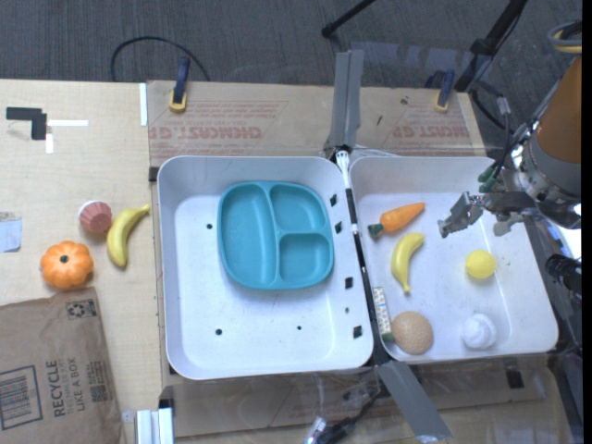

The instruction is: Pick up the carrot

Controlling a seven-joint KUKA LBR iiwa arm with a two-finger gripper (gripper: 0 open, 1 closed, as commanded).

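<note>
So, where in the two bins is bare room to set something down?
Left white bin: bare floor around the teal divided plate, widest below it. Right white bin: crowded by orange carrot, yellow banana, yellow ball, tan egg; the gripper hovers above.

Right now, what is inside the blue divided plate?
Nothing: all three compartments of the blue plate show bare. It covers part of the left bin's floor, so whatever lies under it is hidden.

Glossy teal plastic tray [276,234], smooth white plastic bins [185,276], matt brown paper bag [55,368]

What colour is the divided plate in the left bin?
Turquoise blue; the camera view shows the divided plate clearly.
</note>
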